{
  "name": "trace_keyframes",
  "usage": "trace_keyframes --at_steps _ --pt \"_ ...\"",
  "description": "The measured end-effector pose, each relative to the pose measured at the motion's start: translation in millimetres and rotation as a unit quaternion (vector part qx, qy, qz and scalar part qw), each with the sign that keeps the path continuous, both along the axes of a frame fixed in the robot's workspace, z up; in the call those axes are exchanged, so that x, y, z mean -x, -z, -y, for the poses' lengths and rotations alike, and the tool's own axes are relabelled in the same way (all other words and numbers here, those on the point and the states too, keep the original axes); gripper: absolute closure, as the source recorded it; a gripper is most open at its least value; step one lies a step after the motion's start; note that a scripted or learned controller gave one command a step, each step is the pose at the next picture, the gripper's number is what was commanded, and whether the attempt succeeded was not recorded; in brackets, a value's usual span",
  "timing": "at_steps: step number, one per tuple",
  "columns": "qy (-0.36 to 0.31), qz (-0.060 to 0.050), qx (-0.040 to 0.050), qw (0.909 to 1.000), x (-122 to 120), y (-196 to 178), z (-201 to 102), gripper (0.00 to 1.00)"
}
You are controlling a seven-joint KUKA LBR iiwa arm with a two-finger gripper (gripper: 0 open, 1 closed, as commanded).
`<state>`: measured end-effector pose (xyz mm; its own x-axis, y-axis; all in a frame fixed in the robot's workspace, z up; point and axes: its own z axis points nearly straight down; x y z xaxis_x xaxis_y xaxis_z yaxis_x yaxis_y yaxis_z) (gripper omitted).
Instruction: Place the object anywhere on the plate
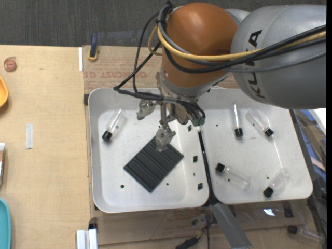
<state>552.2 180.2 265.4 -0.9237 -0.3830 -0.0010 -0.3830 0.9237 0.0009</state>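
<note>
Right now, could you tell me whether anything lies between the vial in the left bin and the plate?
Nothing visible does. The vial lies by itself on bare bin floor in the left bin, up and left of the plate. The gripper is over the plate's upper corner, to the vial's right.

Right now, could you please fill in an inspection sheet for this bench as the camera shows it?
Surface: two white bins side by side, left bin and right bin, on a wooden bench.
Job's things: dark ribbed plate lies tilted in the left bin; one clear vial with a black cap lies up-left of it, apart.
Clutter: four capped vials in the right bin, e.g.; small black specks in the left bin.
Hand: hand hangs over the plate's upper corner; nothing seen between its fingers.
Cables: black and yellow cables loop around the orange wrist.
Surroundings: cardboard behind the bins; orange item at the left edge.
</note>
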Motion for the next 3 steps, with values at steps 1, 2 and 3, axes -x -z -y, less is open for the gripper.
trace_keyframes --at_steps 1,2,3 --pt "-0.214 0.002 -0.0008 0.9768 -46 -20 0 0.00" --pt "-0.543 0.002 -0.0008 0.8398 -68 -142 -25 0.00" --pt "-0.539 0.003 -0.0025 0.8421 -70 -150 -24 1.00"
